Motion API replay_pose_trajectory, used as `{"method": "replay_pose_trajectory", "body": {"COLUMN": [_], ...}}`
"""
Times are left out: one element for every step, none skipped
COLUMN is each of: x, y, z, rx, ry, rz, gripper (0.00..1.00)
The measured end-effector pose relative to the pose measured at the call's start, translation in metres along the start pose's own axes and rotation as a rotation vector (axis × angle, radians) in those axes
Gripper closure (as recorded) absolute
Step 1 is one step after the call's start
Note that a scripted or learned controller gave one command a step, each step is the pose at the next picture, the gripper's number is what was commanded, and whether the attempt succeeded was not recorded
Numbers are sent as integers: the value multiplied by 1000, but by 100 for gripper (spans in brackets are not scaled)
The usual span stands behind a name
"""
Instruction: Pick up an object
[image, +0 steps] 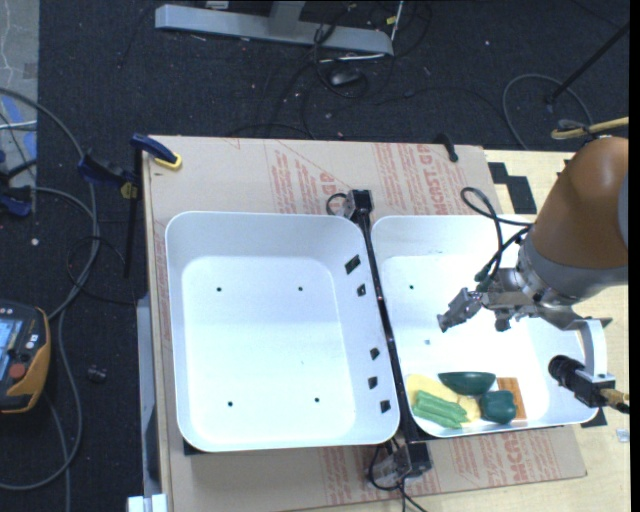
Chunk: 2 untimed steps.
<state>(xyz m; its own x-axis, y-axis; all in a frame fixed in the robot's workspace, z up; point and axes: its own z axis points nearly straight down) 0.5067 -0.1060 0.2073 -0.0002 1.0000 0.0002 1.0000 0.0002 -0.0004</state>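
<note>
My gripper (452, 313) hangs over the middle of the right bin (430, 250), above the bin floor, with its dark fingers pointing left. Nothing shows between the fingers. Below it, along the bin's front edge, lies a cluster of objects: a dark green bowl-shaped piece (467, 381), a bright green ridged object (438, 408), a teal lump (498, 405), a pale yellow piece (428, 387) and an orange block (510, 386). The gripper is well apart from all of them.
The left bin (200, 250) sits beside the right one, with a black divider strip (375, 300) between them. Both rest on a cardboard sheet (290, 170). A black fixture (578, 378) is clamped at the right bin's near right corner. Cables lie on the dark floor around.
</note>
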Motion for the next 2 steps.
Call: {"method": "replay_pose_trajectory", "body": {"x": [0, 18], "y": [0, 8], "z": [-10, -199], "rx": [0, -12], "ry": [0, 0], "rz": [0, -1], "gripper": [100, 100]}}
